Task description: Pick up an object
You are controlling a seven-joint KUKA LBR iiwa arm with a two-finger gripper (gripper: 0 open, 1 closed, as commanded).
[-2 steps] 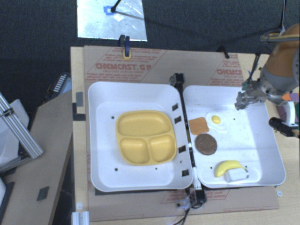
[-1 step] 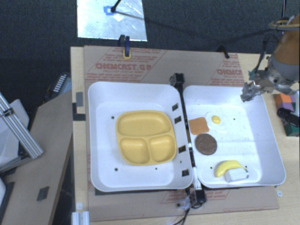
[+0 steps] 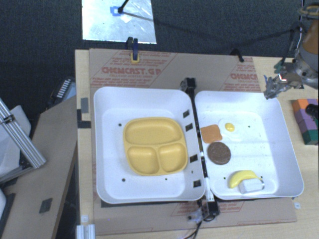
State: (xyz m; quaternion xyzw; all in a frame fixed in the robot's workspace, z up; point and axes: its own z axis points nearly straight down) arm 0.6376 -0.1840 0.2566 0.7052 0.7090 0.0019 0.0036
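- Where the arm reaches in at the upper right, the gripper hangs over the back right corner of the right bin; whether it is open or closed cannot be told, and nothing shows in its grasp.
- Well apart from it, near the middle of that bin, lies a toy fried egg, with an orange toast slice just beside it.
- Just in front of the toast sits a brown round patty.
- Near the front wall a yellow banana touches a small white block.
- Across the divider, the left bin holds a yellow three-compartment tray, lying flat.
- Under both bins, a cardboard sheet bears red print reading "CHEMCAST", with further letters too blurred to read, and the same print shows by the right bin's back edge.
- Beyond the right bin, coloured blocks sit on the bench.
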